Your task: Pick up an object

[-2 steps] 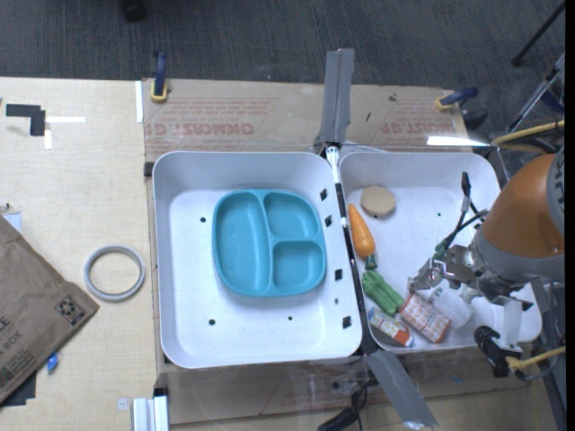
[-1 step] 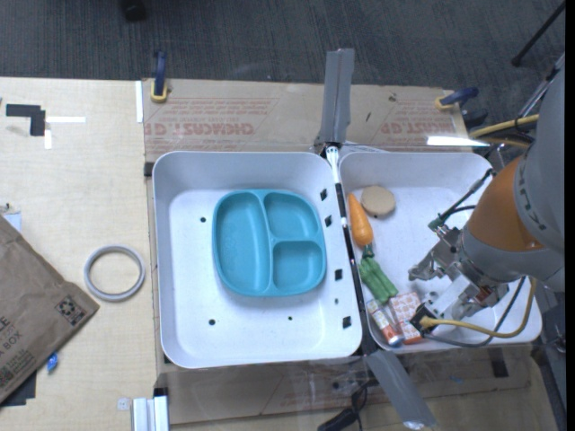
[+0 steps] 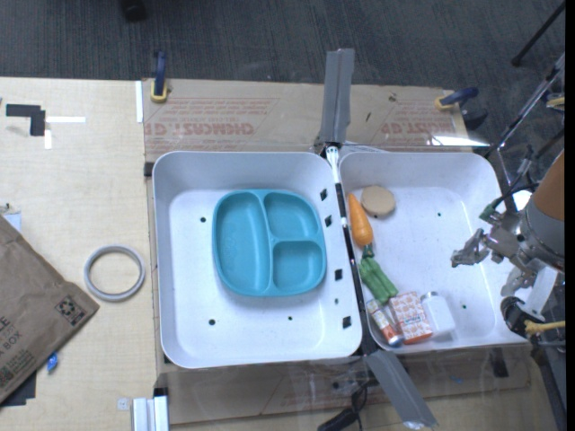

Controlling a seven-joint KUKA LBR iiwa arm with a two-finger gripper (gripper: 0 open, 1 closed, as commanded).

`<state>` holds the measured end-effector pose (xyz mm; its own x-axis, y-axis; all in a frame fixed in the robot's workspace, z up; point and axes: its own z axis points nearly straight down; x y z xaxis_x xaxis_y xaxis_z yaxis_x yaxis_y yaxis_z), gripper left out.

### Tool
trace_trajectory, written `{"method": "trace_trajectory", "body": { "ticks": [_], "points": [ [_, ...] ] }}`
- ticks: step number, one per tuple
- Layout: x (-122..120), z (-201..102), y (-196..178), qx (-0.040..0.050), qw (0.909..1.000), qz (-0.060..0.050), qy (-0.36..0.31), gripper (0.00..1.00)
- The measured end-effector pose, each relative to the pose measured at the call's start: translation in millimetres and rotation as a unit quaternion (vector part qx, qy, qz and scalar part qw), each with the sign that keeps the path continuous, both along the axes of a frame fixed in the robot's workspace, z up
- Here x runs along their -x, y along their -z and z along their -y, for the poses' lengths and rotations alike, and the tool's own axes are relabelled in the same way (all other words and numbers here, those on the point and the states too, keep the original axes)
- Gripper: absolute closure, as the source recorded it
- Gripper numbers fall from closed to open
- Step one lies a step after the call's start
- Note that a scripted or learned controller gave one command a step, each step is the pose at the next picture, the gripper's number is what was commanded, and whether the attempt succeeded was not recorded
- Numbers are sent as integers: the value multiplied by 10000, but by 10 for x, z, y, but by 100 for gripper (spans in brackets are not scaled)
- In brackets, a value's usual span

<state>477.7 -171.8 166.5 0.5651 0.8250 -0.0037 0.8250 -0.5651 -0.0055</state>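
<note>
While the counter (image 3: pixel 72 178) stretches bare at the far left, a tape ring (image 3: pixel 114 271) lies flat near the left bin's outer wall and a brown cardboard box (image 3: pixel 31 317) pokes in from the lower left corner. Next comes the left bin (image 3: pixel 180 330), where a teal divided plate (image 3: pixel 269 241) sits about centred, with a band of white floor open on all four sides of it. Across the shared rim, the right bin (image 3: pixel 467 173) has its things crowded along its left edge: a tan round disc (image 3: pixel 377 201) near the top, an orange carrot (image 3: pixel 360 224) just below and touching the dividing wall, a green vegetable (image 3: pixel 378 279) under that, then a red can (image 3: pixel 385 322), a red-and-white packet (image 3: pixel 411 317) and a white block (image 3: pixel 440 316) packed together at the lower left. The middle and right of this bin's floor lie open. Over that right side hangs the gripper (image 3: pixel 490 248), above the floor and well apart from every object; whether its jaws are open or closed cannot be made out, and nothing is seen between them.
</note>
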Motion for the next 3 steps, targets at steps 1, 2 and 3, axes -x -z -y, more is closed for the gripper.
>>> {"method": "trace_trajectory", "body": {
  "ticks": [1, 2, 3],
  "points": [
    [8, -798, 576, -9, 9993, -8, -365, 0],
    [-331, -454, 286, -7, 9933, -5, -1152, 0],
    [9, -738, 787, -11, 9963, 0, -861, 0]
  ]
}}
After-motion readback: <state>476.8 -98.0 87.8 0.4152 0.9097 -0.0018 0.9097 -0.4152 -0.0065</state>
